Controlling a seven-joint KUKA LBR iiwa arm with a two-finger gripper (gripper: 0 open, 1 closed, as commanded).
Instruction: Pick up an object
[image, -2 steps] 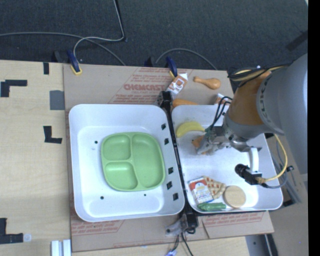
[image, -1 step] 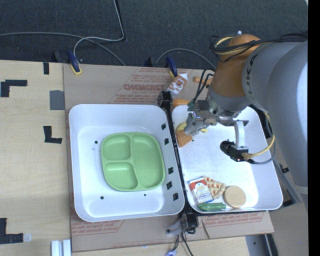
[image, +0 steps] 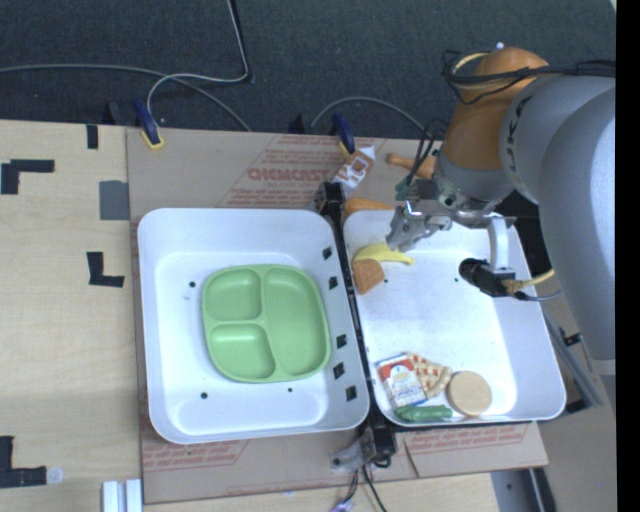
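My gripper hangs over the far left corner of the right bin, just above a yellow banana; I cannot tell its grip state. A brown cookie lies beside the banana. The left bin holds a green plate.

I see a plate in the left bin; banana and cookie lie in the right bin

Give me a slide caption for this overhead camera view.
Grey KUKA arm's gripper hovers over a yellow banana in the right white bin; a green divided plate sits in the left white bin.
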